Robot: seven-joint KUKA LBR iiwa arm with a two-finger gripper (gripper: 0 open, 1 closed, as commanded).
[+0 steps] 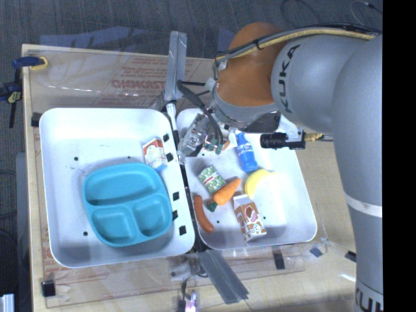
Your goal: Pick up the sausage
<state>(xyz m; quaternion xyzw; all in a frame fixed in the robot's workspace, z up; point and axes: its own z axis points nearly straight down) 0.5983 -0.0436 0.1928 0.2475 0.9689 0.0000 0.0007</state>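
The sausage (203, 213), a reddish-brown link, lies in the right bin (296, 229) along its left wall near the front. My gripper (195, 137) hangs over the back left corner of that bin, well behind the sausage and apart from it. The wrist and its metal fittings crowd around the gripper, with the orange band of the arm just behind.
In the right bin lie a carrot (225, 192), a green can (210, 178), a blue bottle (246, 155), a yellow lemon (256, 181) and a brown carton (249, 218). The left bin (65, 135) holds a blue divided tray (127, 203) and a small red-and-white carton (153, 153).
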